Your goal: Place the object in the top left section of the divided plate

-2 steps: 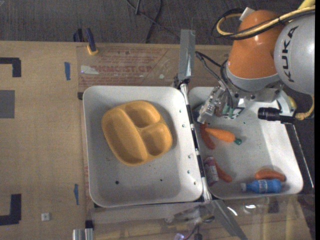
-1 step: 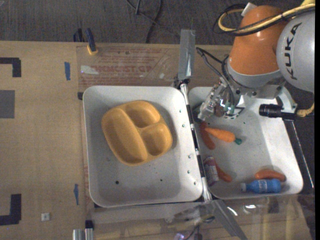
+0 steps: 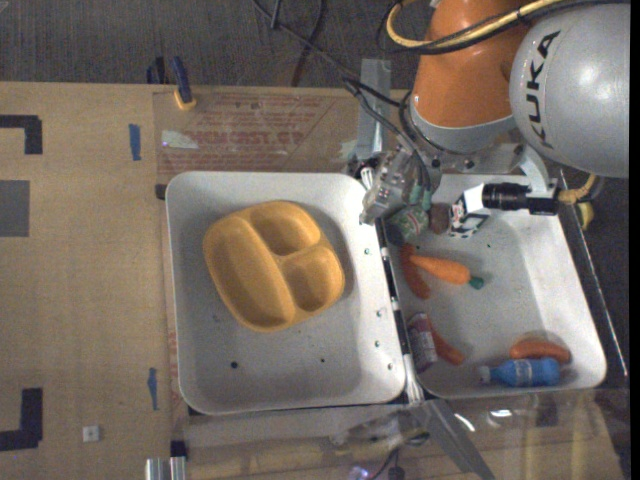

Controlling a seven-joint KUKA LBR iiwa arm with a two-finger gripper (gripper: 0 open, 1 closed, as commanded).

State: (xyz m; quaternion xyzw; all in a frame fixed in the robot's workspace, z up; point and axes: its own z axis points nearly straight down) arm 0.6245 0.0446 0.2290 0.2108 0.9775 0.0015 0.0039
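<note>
The gripper (image 3: 400,190) hangs over the right bin's (image 3: 540,353) upper left corner, its grasp impossible to judge, near a green object (image 3: 408,223); the yellow divided plate (image 3: 273,264) lies in the left bin (image 3: 290,368), so picking seems under way, with carrying left next.

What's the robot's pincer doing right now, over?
Pincer at right bin's top-left corner, fingers unclear. Yellow divided plate in left bin, nothing in it. Green object beneath pincer.
</note>
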